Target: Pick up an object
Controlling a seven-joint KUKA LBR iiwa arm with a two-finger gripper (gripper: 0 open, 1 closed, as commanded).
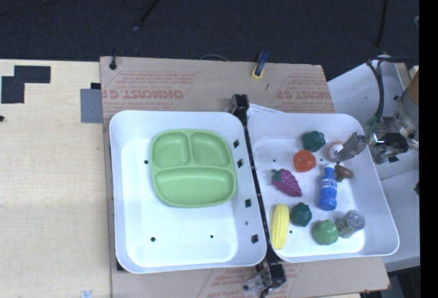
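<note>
camera view – jaws [352, 146] just above blue bottle [328, 190].

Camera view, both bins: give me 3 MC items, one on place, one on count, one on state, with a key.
1. Where does the green divided plate lie?
A. in the left bin
B. in the right bin
C. on the cardboard outside the bins

2. How many compartments does the green divided plate have?
A. two
B. three
C. five

3. How does the blue bottle sit?
A. lying on the floor of the right bin
B. lifted above the bins
C. resting on the green plate

Key:
1 A, the plate sits inside the left bin.
2 B, two small wells at the top and one wide well below.
3 A, it lies in the right bin beside the purple grapes, below the gripper.
</note>
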